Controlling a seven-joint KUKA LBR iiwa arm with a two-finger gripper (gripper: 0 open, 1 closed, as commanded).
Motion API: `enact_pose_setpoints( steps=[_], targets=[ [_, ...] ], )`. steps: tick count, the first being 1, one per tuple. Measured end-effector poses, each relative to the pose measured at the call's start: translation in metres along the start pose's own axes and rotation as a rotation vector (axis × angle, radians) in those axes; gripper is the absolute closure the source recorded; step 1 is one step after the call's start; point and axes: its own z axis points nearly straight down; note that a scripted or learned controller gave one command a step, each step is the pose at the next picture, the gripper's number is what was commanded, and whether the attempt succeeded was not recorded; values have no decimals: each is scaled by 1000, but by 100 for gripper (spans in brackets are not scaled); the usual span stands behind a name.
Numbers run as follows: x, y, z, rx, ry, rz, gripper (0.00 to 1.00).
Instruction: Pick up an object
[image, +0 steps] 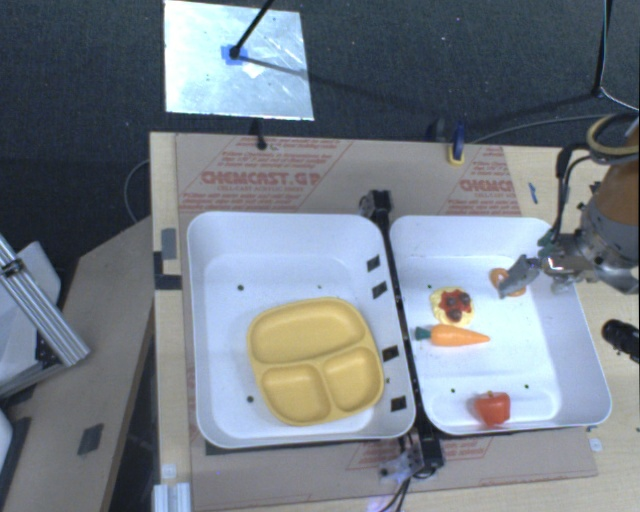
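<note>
We saw the bench (300, 170) carrying two shallow white bins side by side, the left bin (215, 300) and the right bin (575, 370), their inner walls touching along a dark seam.

In the left bin lay a yellow divided tray (315, 358), set toward the bin's near edge and nearer its right wall than its left, turned a little askew.

The right bin held four small things. A small orange piece (503, 278) lay toward the far right part of the bin. A yellow disc with red topping (452, 304) sat near the middle, and just on its near side a toy carrot (458, 337) lay flat, its green end pointing at the bin's left wall. A red tomato-like piece (491, 406) sat close to the near edge, well apart from the others.

The grey arm (610, 210) reached in over the right bin's right edge. Its gripper (520, 272) hung right at the small orange piece. We could not tell how far the claw was open, nor whether it had hold of anything.
</note>
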Motion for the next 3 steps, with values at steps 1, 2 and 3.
enact_pose_setpoints(
  steps=[1,2,3],
  targets=[
    [-8,-3,58,1,0,0,0],
    [-10,-1,100,0,0,0,0],
    [-10,1,87,-6,-2,0,100]
  ],
)
